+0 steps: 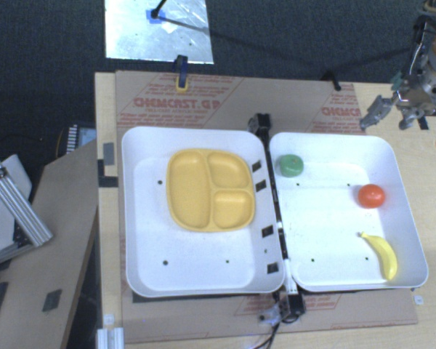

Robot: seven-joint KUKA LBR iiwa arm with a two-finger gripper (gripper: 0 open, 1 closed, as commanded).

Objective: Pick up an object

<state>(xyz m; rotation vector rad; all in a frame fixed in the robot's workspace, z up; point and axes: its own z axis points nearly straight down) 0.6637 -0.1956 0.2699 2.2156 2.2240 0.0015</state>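
The right bin [334, 275] holds three objects. A green round object [290, 166] lies near its back left corner, an orange-red ball [371, 195] rests toward its right side, and a yellow banana [382, 254] lies at its front right. My gripper [392, 118] hangs open behind the bin's back right corner, over the bench, with nothing between its spread fingers. It is well apart from all three objects.
The left bin [142, 253] carries a yellow divided plate [209, 189]. A black hinge strip [270, 195] runs between the bins. A sheet of foil [158, 20] lies on the floor behind the bench.
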